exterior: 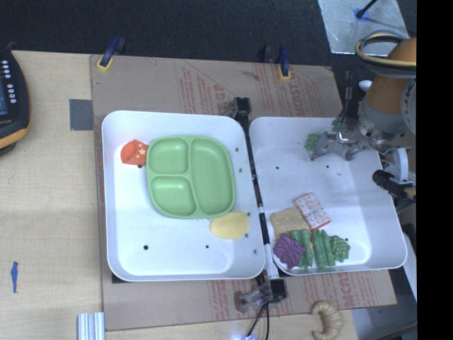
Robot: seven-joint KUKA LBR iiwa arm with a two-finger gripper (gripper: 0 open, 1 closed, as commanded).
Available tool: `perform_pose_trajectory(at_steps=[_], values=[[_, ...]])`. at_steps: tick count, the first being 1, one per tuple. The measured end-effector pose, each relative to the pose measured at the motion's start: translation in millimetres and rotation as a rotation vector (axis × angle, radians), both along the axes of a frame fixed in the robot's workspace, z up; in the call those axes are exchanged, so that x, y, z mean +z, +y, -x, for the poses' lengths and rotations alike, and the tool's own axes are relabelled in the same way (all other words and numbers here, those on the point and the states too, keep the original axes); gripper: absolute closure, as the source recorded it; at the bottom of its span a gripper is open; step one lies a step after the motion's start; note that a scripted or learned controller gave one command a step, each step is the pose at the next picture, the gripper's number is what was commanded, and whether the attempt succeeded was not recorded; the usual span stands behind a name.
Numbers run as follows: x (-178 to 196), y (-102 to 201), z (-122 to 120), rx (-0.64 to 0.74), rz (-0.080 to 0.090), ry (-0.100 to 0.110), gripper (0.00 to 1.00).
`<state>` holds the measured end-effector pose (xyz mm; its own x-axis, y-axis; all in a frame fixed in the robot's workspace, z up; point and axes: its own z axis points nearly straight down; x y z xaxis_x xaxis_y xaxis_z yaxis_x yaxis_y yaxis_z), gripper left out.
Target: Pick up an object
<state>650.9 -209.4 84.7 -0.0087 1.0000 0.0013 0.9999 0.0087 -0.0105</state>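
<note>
Item: small dark-green leafy toy, right white bin; you probably found it light and soft, best pinched mid-body. Gripper beside it; jaws' state unclear.

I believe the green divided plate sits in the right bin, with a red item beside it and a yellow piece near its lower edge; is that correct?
Not quite: the camera view shows the green divided plate in the left bin, not the right one. The rest holds: a red item lies beside it and a yellow piece lies near its lower edge.
</note>
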Motion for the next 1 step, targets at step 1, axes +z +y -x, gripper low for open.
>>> perform_pose_trajectory(at_steps=[1], values=[[7.4, 20.7, -5.5, -0.001, 0.001, -0.006, 0.0]])
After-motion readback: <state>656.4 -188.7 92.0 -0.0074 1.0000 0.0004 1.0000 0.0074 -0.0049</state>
